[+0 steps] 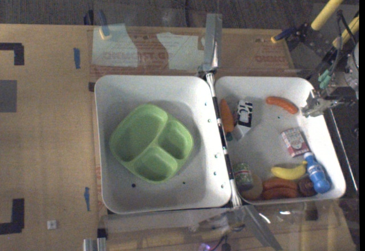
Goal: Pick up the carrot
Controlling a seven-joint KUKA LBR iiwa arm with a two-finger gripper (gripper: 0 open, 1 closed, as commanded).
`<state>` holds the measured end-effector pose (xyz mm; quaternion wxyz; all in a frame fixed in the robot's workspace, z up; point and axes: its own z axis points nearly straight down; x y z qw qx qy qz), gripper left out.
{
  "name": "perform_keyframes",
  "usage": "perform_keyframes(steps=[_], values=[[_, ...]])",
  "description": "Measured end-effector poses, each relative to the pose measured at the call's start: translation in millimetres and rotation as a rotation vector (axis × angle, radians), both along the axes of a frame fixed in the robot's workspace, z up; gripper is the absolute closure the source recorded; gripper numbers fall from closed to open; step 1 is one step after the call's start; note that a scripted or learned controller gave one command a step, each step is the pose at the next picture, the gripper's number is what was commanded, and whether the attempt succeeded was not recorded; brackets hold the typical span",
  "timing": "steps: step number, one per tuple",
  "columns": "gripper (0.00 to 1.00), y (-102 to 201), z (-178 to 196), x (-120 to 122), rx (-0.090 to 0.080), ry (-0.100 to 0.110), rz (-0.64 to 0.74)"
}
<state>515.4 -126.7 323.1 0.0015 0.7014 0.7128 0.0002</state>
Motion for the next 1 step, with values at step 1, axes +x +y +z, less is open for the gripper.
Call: perform_keyframes(steps=[1], values=[[1.0,-68.2,-91.1,-35.2,0.001,0.003,-0.112]])
